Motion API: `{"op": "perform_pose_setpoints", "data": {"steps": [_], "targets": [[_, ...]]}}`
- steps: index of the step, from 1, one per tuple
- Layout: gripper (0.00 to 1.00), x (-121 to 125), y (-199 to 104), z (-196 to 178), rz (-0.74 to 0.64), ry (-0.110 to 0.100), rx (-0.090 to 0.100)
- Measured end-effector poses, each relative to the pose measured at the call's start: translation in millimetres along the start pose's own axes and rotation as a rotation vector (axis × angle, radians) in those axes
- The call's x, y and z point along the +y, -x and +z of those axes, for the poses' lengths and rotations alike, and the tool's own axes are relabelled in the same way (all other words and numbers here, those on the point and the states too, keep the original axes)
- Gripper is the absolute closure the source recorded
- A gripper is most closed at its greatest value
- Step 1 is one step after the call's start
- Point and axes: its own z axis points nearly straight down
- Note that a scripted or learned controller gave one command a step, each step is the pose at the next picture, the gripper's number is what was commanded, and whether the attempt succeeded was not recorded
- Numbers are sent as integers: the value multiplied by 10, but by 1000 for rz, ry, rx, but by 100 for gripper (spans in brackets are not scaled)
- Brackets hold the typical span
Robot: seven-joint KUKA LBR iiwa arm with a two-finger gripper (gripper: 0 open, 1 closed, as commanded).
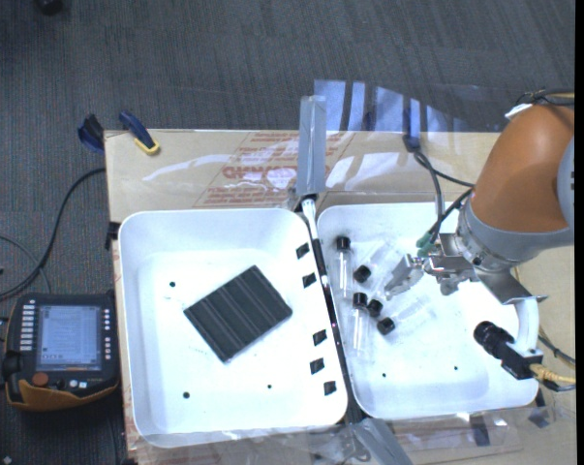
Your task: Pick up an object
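Gripper low in right bin, centre-right of frame, among clear black-capped vials; finger state cannot be determined. Dark ridged slab in left bin

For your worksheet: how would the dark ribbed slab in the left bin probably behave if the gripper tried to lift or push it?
The dark ribbed slab lies flat, so it probably would not roll or tip. It looks stiff, likely sliding whole across the left bin when pushed. Its broad, low shape may be hard to pinch.
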Motion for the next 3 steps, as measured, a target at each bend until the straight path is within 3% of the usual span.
{"op": "perform_pose_setpoints", "data": {"steps": [1,2,3], "targets": [[0,502,141,1167,24,-1,0],[0,922,483,782,-36,5,-1],[0,1178,204,1359,-201,-2,-7]]}}
